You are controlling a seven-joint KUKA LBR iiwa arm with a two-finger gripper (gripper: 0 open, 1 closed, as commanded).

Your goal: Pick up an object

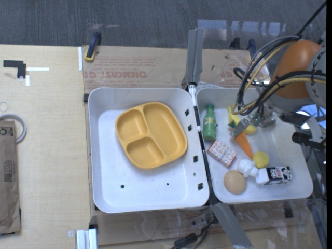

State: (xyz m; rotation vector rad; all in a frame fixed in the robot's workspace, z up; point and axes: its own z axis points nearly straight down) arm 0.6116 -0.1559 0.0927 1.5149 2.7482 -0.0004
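Landmark: the green bottle (209,122), lying along the left wall of the right bin (301,188), cap toward the back.

Gripper (248,123) is down in the right bin, to the right of the bottle, near the bin's back half. Arm comes in from the right w/ orange band (298,66) above the wrist and black/yellow cables (254,82) looping over it. Fingers hidden under wrist and cables, so can't tell if they're spread or pressed together. They sit right at a yellow object (234,118) and the top of an orange carrot (245,143); probably touching one of them, but nothing visibly pinched.

Other candidates, all relative to the bottle:
- Carrot: right of it, running diagonally toward the front-right.
- Pink patterned box (222,153): just in front of it, slightly right.
- Tan egg-shaped object (235,182): well in front, near the bin's front wall.
- White lumpy object (247,167): front-right, beside the egg shape.
- Yellow ball-like object (261,158): right and forward, just past the carrot tip.
- Small black-and-white carton (277,175): farthest front-right.

Left of the bottle, across the divider, the left bin (104,191) holds a yellow three-compartment plate (150,134), tilted at an angle, roughly centred.
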